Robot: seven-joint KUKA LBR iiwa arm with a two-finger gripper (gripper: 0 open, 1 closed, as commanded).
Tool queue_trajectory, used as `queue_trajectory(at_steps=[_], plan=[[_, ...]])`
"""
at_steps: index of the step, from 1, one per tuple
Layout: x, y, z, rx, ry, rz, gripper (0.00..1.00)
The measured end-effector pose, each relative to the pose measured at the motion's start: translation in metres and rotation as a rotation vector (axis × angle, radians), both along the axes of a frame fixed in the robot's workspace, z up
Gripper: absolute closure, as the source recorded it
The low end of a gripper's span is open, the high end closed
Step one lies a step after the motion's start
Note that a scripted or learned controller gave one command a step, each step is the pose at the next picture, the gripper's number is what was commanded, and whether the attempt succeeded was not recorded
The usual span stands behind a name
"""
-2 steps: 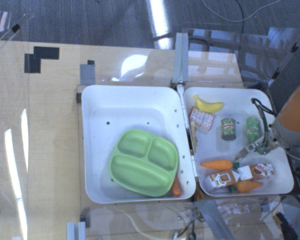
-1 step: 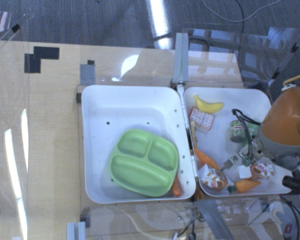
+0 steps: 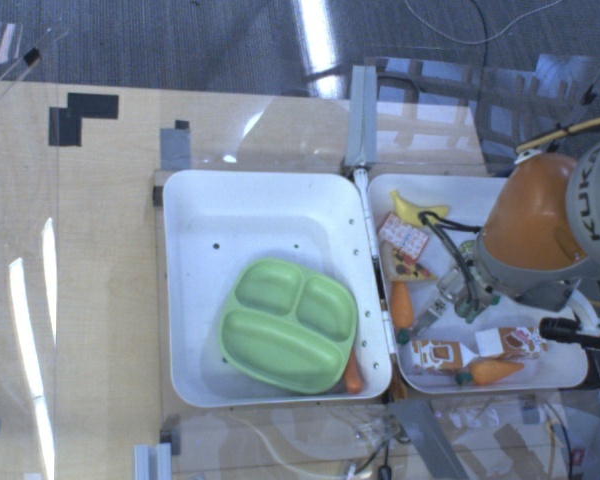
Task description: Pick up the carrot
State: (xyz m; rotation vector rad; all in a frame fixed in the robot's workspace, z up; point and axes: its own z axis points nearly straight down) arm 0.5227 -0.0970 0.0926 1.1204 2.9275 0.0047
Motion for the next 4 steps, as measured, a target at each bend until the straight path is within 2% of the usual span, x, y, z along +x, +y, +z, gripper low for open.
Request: queue_trajectory(at_steps=[1,2,3,4], plan=[[0.002,0.001,0.012,0.002,-0.005,-0.002,1.00],[-0.014,-0.043,0.011,-0.004,0.000,0.247,1.00],[-0.015,0.013,0.119,0.000,-0.002,-0.122,1.00],[-0.034,0.069,0.092,-0.001,0.002,0.222,1.00]])
